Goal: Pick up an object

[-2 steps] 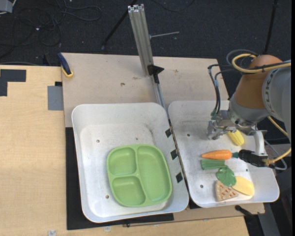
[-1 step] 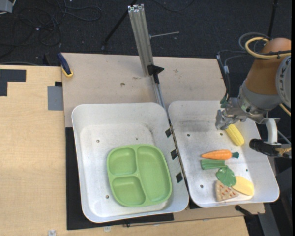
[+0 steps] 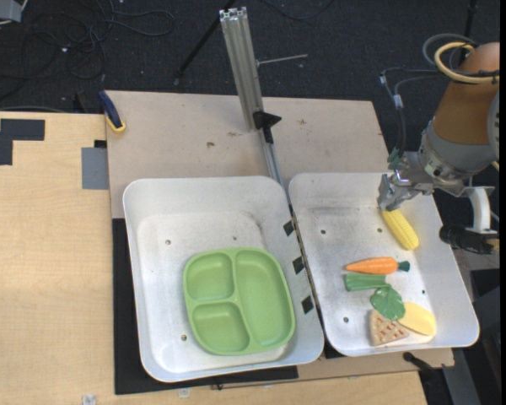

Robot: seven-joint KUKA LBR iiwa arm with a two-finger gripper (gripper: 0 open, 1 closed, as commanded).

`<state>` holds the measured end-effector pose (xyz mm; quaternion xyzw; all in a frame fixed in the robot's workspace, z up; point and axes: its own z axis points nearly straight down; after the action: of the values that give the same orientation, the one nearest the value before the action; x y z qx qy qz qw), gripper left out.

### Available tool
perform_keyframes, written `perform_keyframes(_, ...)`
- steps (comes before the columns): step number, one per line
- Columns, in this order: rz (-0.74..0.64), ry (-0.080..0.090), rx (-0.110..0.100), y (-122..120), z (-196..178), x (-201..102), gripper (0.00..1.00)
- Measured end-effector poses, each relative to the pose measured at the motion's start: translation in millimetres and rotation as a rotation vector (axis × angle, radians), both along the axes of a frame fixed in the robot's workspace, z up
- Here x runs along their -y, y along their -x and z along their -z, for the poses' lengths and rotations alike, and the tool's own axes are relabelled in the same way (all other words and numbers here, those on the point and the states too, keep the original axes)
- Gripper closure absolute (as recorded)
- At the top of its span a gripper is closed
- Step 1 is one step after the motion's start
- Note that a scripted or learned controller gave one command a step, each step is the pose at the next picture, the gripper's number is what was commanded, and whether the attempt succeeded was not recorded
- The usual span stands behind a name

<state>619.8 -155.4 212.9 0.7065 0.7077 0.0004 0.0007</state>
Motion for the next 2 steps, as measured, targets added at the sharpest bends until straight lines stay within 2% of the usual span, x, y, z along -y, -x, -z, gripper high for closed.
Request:
perform_keyframes(1, 0.000, 0.001, 0.002, -5, -62, -3, 1.00)
perform_keyframes(2, -0.002, -0.002, -0.005, 3, -65, -53, 1.00)
